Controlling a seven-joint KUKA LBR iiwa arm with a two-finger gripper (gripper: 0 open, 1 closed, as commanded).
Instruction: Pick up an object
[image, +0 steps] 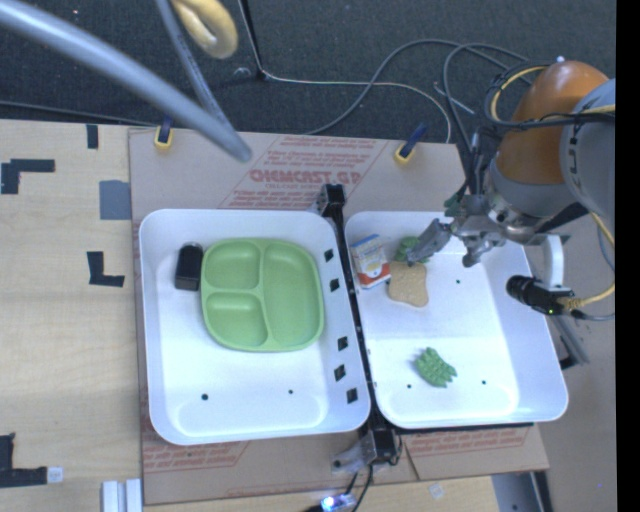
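Two bins (160, 330) — green tray (263, 295) left, toys right, end effector (447, 240) spread, holding nothing

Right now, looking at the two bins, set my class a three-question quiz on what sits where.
1. True or false: the green divided plate lies in the left bin.
2. Which thing lies nearest the front rim of the right bin? A) tan cookie-like piece B) green leafy toy C) small carton
3. Fill in: the small black block touches the plate's ____ edge.

Key: 1 true. 2 B. 3 left.
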